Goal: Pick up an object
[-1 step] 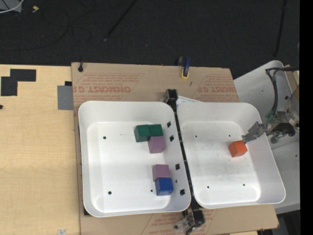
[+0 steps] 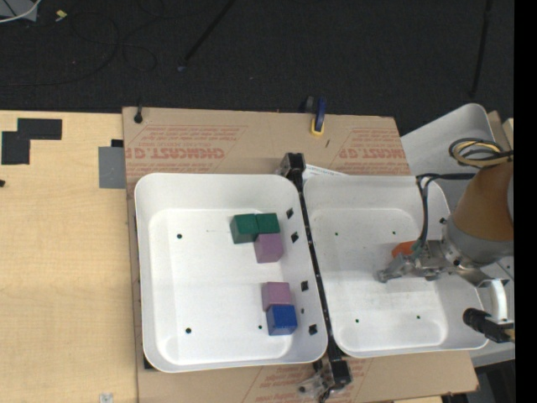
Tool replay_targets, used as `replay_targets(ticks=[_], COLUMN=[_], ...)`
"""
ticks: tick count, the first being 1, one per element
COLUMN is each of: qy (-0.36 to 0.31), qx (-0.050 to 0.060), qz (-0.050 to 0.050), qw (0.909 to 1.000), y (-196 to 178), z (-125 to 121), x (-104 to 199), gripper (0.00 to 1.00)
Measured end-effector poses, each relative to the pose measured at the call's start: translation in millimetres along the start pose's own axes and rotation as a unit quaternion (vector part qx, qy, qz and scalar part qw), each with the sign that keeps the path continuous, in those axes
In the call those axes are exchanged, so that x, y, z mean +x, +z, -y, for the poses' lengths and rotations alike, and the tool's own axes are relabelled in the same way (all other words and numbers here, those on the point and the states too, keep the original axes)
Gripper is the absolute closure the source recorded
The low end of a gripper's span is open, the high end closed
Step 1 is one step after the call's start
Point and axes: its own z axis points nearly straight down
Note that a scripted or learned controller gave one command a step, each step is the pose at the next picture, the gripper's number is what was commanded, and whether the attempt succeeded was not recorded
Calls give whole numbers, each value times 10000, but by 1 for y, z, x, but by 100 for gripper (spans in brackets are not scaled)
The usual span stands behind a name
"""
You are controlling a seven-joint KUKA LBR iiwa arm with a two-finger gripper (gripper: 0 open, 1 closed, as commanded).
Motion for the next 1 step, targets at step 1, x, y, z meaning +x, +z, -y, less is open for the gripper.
replay_targets(ticks=[1], qy=[-24], qx=[-25], qz=[-6], qw=[10000], y=[-8], z=[-48], x=[44], gripper=[0])
